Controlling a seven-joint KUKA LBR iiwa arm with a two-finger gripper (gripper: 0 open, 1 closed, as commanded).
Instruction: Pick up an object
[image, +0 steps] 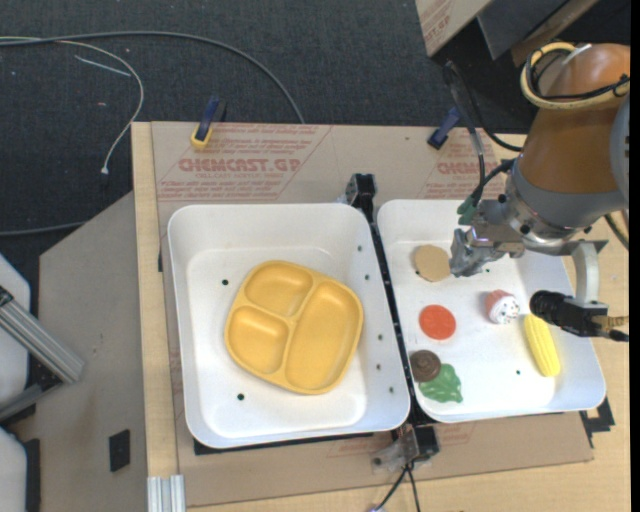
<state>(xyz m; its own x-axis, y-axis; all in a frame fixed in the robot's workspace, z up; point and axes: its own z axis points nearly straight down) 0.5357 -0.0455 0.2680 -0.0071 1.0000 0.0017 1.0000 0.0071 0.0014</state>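
Two white bins side by side: left bin (190, 300) well to the gripper's left, right bin (580, 385) beneath it; a yellow tray (295, 325) with three compartments lying flat in the left bin, far from the tool. Grey arm (575, 140) with orange band reaching in from the right, wrist bent down over the right bin's upper part. Gripper (466, 262) low over the bin floor, just beside a tan disc (432, 264), the likely target, on its left; impossible to tell here how the gripper is set, and no object seen in its grasp. Below and right of the gripper, well apart: corn (541, 345); just below it, a red disc (437, 322); between those, a small pink-and-white toy (501, 306); lower still, a green piece (441, 384) touching a brown round (425, 363). Probable risks: closing beside the flat tan disc rather than around it, nudging it toward the bin wall; too thin a profile, slipping out on lift; descent too deep, scraping the floor.
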